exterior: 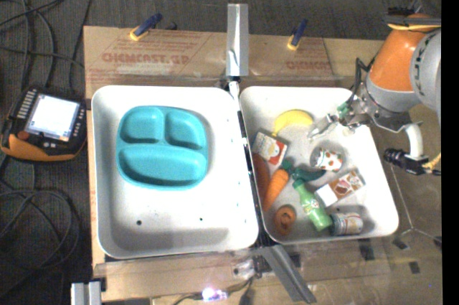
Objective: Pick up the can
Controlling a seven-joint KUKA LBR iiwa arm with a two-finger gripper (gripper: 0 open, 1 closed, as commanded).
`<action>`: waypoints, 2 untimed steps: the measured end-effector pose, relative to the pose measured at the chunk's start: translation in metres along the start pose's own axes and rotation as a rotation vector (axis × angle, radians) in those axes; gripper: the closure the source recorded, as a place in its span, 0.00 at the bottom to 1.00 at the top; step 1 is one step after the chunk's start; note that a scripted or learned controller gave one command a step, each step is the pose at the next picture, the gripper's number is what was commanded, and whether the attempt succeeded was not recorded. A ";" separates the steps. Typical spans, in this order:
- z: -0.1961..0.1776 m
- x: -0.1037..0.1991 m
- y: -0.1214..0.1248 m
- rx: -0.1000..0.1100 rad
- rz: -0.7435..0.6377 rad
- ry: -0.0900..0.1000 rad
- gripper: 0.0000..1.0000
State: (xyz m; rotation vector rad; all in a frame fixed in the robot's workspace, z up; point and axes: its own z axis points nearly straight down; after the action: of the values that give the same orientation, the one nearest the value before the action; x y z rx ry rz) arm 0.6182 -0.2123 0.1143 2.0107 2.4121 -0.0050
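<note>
We see the arm (412, 67) cut off at the right edge, only its orange band and wrist showing. The gripper (324, 124) is too small and blurred for us to read. The can (346, 224) has an illegible label.

A robotics lab — black cables (43, 31) trail over grey carpet, an orange-edged control pendant (44, 124) lies beside the cardboard-topped worktop (172, 56), clamps (145, 26) pinning it.

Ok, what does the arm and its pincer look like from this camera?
The arm is grey with a broad orange band above the wrist. A slim metallic pincer extends from it, light silver with a small green patch near its base. A black cable fitting sits beside the wrist.
</note>
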 end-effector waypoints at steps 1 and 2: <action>0.015 0.021 -0.049 -0.029 -0.019 -0.007 0.00; 0.019 0.034 -0.074 -0.021 0.025 0.001 0.00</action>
State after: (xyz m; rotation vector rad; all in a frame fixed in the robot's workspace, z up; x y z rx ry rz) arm 0.5394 -0.1922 0.0955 2.0325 2.3762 0.0215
